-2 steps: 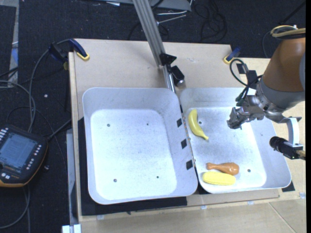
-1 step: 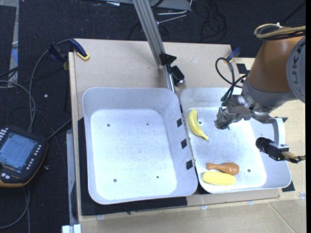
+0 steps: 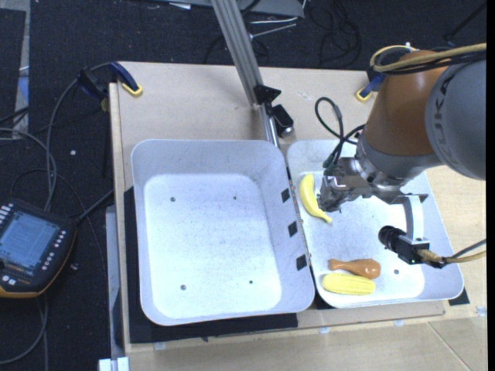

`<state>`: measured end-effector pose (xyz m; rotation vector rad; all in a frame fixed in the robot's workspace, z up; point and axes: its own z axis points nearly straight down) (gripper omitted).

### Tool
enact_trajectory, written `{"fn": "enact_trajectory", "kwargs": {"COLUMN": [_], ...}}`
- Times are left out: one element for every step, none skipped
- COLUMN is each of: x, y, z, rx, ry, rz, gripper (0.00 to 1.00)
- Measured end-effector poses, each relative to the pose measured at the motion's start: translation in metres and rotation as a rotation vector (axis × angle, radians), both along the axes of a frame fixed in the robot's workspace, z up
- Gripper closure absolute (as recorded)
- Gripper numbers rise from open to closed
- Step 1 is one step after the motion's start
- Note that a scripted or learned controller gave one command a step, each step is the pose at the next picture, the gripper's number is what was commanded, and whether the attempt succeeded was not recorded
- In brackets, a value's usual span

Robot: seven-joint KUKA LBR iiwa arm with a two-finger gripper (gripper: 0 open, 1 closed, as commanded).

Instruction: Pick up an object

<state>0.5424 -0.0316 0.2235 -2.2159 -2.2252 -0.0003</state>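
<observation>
Your right bin (image 3: pixel 433 207) holds a banana (image 3: pixel 309 197), drumstick (image 3: pixel 356 267) and corn cob (image 3: pixel 348 284), with your claw (image 3: pixel 331 199) beside the banana, grip unreadable.

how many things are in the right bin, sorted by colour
yellow: 2, the banana and the corn cob
brown: 1, the chicken drumstick
total: 3
</observation>
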Motion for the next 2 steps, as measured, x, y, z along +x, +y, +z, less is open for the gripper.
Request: {"fn": "enact_trajectory", "kwargs": {"x": [0.002, -0.006], "y": [0.047, 0.107], "z": [0.008, 0.003], "rx": [0.000, 0.000], "ry": [-0.001, 0.000], "rz": [0.001, 0.002], "gripper": [1.00, 1.00]}}
